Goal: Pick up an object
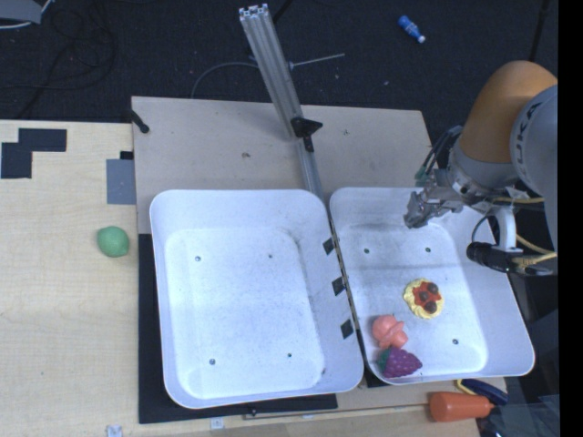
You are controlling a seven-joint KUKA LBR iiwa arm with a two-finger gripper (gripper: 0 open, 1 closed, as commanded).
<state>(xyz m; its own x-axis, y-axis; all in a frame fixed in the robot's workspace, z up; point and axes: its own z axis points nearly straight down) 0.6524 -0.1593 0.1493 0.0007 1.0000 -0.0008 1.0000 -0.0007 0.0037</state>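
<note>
Orange toy [460,406], jaws far above

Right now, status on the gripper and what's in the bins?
Gripper over right bin's far end, nothing visibly held. Yellow toy, pink toy, purple grapes lie nearer the front. Nothing blocking.

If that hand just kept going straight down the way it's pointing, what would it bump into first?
Probably the bare floor of the right bin. The hand hangs over its far end, well away from the yellow toy; its height above the floor is hard to judge.
</note>
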